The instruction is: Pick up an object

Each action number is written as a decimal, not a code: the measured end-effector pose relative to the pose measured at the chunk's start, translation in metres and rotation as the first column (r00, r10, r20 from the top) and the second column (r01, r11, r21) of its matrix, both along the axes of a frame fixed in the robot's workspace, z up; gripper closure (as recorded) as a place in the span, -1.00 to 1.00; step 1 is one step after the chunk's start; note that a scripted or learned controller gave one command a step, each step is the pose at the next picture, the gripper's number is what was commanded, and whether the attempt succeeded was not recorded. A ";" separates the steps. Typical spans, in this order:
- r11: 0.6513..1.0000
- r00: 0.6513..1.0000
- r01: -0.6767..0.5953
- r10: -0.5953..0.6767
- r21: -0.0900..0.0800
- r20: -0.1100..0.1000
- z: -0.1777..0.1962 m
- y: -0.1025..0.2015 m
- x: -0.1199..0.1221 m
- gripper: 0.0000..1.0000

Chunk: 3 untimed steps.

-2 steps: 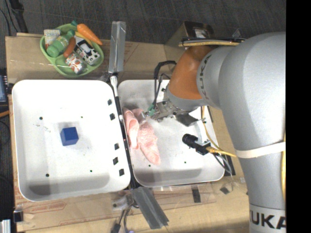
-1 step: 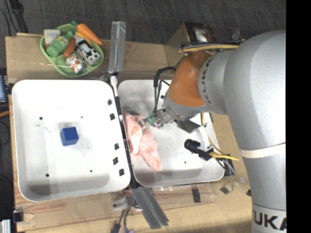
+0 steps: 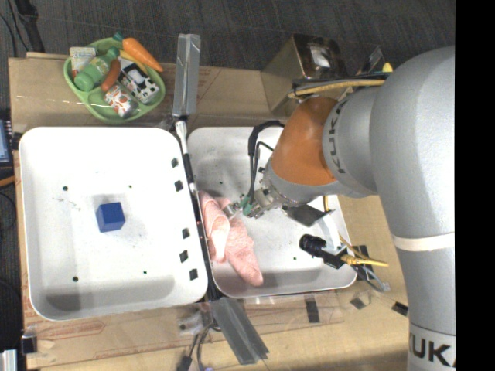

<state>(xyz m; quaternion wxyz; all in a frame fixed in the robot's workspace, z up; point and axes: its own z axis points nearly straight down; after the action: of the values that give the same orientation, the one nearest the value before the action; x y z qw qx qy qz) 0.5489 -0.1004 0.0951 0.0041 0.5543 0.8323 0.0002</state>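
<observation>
Where visible, end effector (image 3: 246, 205) against pink cloth (image 3: 229, 239)

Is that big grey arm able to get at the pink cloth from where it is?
Probably yes: the gripper hangs right beside the pink cloth in the right bin, with nothing between them.

cube (image 3: 110, 216) in left bin (image 3: 46, 284) (cloth (image 3: 230, 240) right)

A dark grey carpeted floor (image 3: 232, 10) is seen along the top of the view, beyond the far edge of the counter (image 3: 224, 83). The counter is surfaced in brown cardboard, held down with strips of grey tape. Cables are seen trailing off its near edge. Even overhead light falls across it, and only soft shadows are cast.
</observation>
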 end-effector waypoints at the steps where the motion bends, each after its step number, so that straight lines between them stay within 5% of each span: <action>1: 1.000 1.000 0.026 -0.026 0.000 0.001 0.000 0.000 -0.041 -1.00; 2: 0.988 0.988 0.152 -0.152 0.003 0.002 0.000 0.001 -0.065 -1.00; 3: 0.989 0.989 0.145 -0.145 0.004 -0.001 0.009 0.002 -0.064 1.00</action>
<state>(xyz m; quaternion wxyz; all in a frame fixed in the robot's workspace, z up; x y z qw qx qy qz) 0.4848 -0.0985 0.1040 0.0026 0.6132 0.7899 0.0016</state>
